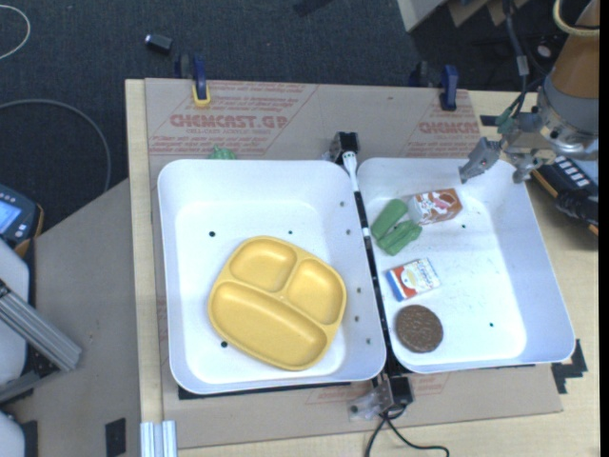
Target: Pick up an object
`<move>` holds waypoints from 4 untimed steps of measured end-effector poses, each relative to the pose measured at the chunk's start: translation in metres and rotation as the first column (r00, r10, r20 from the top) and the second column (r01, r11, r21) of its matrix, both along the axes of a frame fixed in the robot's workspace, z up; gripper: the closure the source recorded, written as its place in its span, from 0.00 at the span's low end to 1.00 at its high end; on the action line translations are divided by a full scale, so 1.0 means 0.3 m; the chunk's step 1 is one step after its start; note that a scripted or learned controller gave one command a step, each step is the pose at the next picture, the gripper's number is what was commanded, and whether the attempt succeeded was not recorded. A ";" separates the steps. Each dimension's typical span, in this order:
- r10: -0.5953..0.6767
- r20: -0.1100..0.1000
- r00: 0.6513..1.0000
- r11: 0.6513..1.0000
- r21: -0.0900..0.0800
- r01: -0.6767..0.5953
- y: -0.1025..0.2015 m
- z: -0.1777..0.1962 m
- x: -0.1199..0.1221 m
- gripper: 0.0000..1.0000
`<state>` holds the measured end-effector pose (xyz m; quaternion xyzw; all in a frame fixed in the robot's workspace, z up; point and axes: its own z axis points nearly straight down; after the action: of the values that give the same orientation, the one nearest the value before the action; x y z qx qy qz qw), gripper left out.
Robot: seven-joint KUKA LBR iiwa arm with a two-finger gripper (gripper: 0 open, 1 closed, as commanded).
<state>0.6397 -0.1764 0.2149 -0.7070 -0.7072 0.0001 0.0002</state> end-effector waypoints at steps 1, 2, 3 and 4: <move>0.000 0.021 1.000 1.000 -0.006 0.001 0.011 0.565 -0.222 0.00; 0.001 0.007 1.000 1.000 -0.004 -0.001 0.015 0.562 -0.219 1.00; 0.005 0.024 1.000 1.000 -0.005 -0.005 0.159 1.104 -0.272 1.00; -0.002 -0.017 1.000 1.000 0.003 0.002 0.164 0.454 -0.302 1.00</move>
<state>0.5490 -0.1274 0.3510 -0.7075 -0.7066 0.0049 0.0076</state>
